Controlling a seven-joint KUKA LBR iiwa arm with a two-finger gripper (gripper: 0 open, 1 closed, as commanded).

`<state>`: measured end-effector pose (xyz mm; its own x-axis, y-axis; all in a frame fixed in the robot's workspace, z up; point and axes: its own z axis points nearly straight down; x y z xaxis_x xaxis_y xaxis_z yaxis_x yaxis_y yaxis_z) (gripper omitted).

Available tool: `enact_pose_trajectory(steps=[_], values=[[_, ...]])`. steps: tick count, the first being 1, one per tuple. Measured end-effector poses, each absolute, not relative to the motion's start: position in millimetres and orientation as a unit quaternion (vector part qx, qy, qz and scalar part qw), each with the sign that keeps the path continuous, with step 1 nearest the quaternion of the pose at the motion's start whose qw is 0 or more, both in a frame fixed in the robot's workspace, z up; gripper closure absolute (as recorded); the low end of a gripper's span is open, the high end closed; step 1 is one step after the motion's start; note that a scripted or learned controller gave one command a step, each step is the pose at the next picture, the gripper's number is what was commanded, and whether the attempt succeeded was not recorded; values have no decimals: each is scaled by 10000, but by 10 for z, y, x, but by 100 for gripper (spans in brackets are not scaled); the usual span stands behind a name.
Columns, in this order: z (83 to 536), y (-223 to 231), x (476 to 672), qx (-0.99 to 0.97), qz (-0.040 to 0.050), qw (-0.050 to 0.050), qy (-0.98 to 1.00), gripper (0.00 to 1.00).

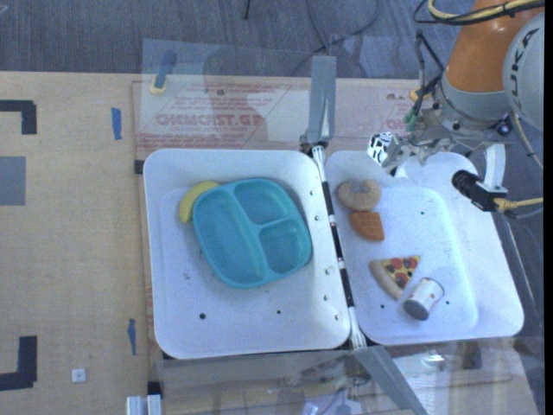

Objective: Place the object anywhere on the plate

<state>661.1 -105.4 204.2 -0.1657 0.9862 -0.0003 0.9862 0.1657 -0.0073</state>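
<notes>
Tool (399, 156): seen above the right bin's (492, 314) far edge; finger state cannot be told.
Objects: a tan round piece (359, 194), an orange piece (368, 226), a pizza slice (396, 273) and a small can (422, 298) are spread across the right bin.
Plate (251, 231): blue, divided, set in the left bin (164, 249).
Banana (192, 199): tucked against the plate's far left rim.

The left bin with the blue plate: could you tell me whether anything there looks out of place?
Yes: a yellow banana lies partly tucked under the blue plate, so the plate probably sits unevenly in the left bin.
</notes>
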Motion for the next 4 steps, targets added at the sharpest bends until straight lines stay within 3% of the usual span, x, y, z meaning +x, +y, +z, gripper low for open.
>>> enact_pose_trajectory(steps=[1, 3, 4], values=[[2152, -379, 6604, -7039, 6, 3, -7103, 100], [2026, 1161, 6143, -5842, 9, 12, -8116, 100], [2028, 1157, 6144, -5844, 6, 10, -8115, 0]])
